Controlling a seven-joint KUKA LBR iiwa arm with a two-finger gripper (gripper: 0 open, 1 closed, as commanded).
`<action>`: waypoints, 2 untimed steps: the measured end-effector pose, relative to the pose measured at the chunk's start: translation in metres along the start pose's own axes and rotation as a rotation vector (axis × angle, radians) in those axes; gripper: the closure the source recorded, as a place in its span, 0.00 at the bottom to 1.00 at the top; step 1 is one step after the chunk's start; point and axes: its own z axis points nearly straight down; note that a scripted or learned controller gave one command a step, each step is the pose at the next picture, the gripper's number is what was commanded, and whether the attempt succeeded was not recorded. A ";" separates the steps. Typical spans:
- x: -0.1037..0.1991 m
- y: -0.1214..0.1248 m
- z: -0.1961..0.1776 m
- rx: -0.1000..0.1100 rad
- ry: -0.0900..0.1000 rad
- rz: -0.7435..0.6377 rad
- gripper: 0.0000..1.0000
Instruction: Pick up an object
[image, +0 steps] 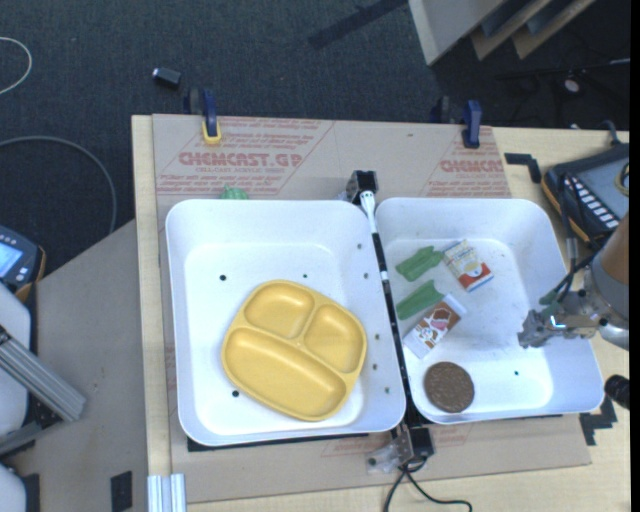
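- Nearest the camera, at the bottom edge, a cable (415, 480) runs up to a small clamp between the two bins.
- The left bin (190, 300) holds a yellow divided plate (293, 347) with three compartments; it lies flat and a little turned, in the lower middle of the bin.
- The right bin (520, 225) holds five small things, all in its left half.
- A brown round disc (449, 386) lies near the front wall of the right bin.
- Just behind the disc lies a small red-and-white packet (434, 326), tilted.
- A green bar (417, 299) is touching, or almost touching, the upper corner of this packet — I cannot tell which.
- A second green bar (418, 262) lies further back, apart from the first one.
- Beside this second bar, to its right, there is another red-and-white packet (468, 267), close to the back of the bin.
- The gripper (541, 331) is low at the right side of the right bin, and the grey arm (612, 290) comes in over the right wall.
- The gripper is well apart from all five things; nothing shows between its tips, and how wide it stands I cannot tell — the picture is too blurred there.
- Both bins sit on a brown board (300, 150) with red printing, held by two blue clamps (208, 115) at its back edge.
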 end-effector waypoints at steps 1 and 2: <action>0.093 0.010 -0.079 -0.023 -0.005 -0.013 1.00; 0.171 0.061 -0.169 -0.031 -0.005 -0.013 1.00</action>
